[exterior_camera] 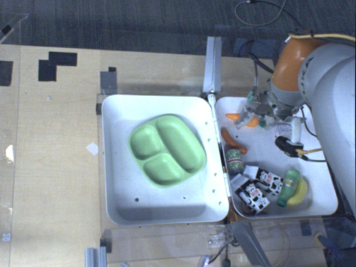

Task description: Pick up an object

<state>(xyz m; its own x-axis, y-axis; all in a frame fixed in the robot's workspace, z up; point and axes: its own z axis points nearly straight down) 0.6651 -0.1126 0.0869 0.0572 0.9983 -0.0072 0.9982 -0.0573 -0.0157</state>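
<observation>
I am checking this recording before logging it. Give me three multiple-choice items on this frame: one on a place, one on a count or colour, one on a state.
1. Where does the green divided plate lie?
A. in the left bin
B. in the right bin
C. on the bare bench

2. How many compartments does that plate have?
A. two
B. three
C. five

3. How does the green bottle rest in the right bin?
A. standing upright at the bin's far edge
B. lying beside the banana
C. on top of the divided plate

Answers:
1. A, the plate sits in the middle of the left bin.
2. B, two ridges split it into three wells.
3. B, it lies flat next to the yellow banana, near the bin's near right corner.
</observation>
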